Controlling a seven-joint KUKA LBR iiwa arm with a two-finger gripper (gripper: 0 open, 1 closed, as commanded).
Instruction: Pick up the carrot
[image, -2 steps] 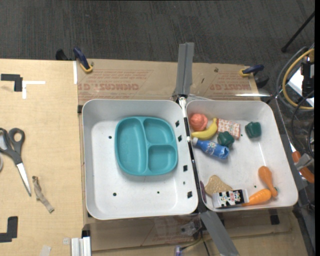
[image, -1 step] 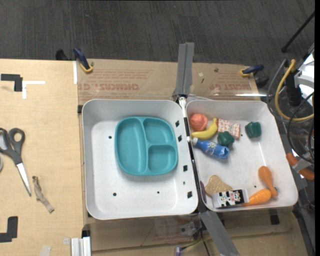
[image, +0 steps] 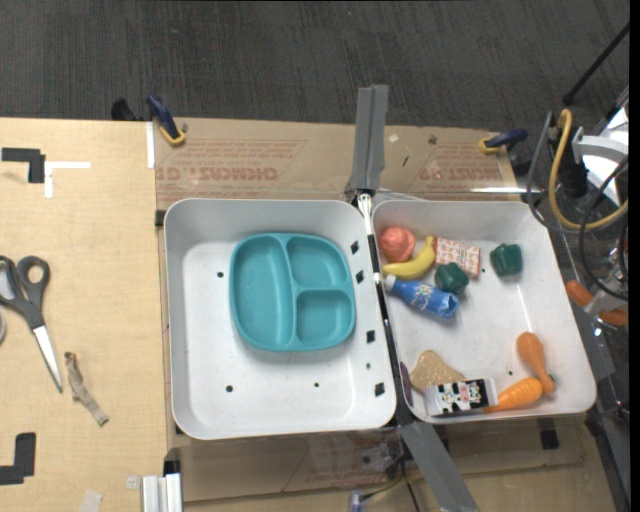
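We see orange carrot (image: 520, 393) touching black-and-white carton (image: 460, 397), right of it, lying near-horizontal, tip toward carton; gripper state: cannot tell.

A dark grey ribbed floor (image: 250, 50) runs across the top. Below it lies a pale wood tabletop (image: 80, 300) under even light, with a sheet of brown cardboard (image: 260, 160) clipped at its far edge by blue clamps (image: 165, 118).
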